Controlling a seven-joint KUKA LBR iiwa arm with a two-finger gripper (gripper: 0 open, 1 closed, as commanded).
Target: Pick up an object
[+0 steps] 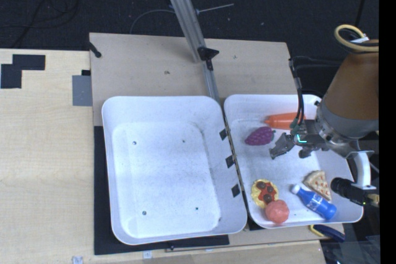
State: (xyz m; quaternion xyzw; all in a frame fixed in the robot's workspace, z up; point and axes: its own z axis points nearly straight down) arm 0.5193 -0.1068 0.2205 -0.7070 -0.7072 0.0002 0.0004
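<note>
Hovering over the middle of the right-hand shallow white bin (247, 109), the dark two-finger gripper (281, 146) sits just right of a purple, knobbly bunch of toy grapes (258, 136) and just near of an orange toy carrot (281, 120). Whether its fingers are spread or pressed together cannot be told from this slanted view — they read as one dark shape — and nothing is visibly pinched between them.

Other candidates lie at the near end of the same bin: a yellow-and-red round toy (264, 191), a pinkish-red ball (277, 211), a blue plastic bottle with a white cap (315, 203) and a wedge of toy pizza (318, 183). The left-hand white bin (117, 114) holds no target.

The grapes look like the closest thing to take. To do it well, the gripper should shift left until centred on the bunch, straddle its narrower width, and descend straight — keeping off the bin's dividing wall and off the carrot, which could be nudged. The lumpy surface may slip, so closing low around the body seems wiser than pinching the top.
</note>
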